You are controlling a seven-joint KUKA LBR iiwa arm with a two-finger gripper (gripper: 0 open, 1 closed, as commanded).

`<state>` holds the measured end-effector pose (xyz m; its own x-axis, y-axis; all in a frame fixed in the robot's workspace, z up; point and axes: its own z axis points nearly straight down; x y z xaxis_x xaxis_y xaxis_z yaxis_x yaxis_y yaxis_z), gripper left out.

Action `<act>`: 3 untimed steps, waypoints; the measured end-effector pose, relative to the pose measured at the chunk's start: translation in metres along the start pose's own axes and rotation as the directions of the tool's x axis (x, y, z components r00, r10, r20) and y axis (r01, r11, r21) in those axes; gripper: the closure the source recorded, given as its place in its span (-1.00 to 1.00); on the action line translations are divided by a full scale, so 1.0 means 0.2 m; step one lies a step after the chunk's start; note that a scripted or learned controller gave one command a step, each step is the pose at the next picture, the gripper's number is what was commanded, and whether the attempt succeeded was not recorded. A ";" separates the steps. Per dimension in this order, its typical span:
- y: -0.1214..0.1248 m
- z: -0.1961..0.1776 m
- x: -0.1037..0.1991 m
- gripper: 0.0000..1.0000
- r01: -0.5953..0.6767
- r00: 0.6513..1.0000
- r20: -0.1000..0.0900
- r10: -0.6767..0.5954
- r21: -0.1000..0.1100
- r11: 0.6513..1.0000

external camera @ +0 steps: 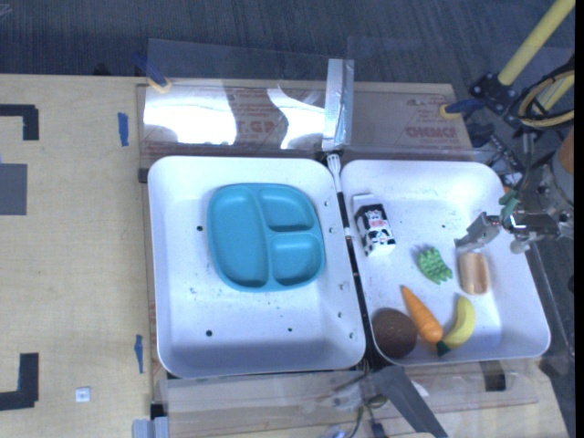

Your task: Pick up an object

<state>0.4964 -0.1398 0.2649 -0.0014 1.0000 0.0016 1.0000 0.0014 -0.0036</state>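
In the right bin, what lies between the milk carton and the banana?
In the camera view, the green leafy toy sits between the milk carton and the banana; the carrot lies just left of that line.

We see our arm coming in from the right edge, its wrist a cluster of dark metal fittings and cables. Our gripper juts left and slightly downward from that wrist as a grey tip. Nothing sits between its fingers.

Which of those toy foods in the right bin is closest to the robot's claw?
The hot dog bun: it lies right beside the gripper, while the banana, carrot and green vegetable lie farther off.
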 end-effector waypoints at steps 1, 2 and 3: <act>-0.09 0.80 0.16 -1.00 -0.040 0.999 -0.001 0.040 0.006 0.999; -0.05 0.89 0.14 -1.00 -0.429 0.903 -0.001 0.429 -0.005 0.903; -0.05 0.84 0.14 1.00 -0.432 0.902 -0.001 0.432 -0.007 0.902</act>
<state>0.4857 -0.1115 0.0973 0.4310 0.9024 0.0005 0.9023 -0.4310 0.0029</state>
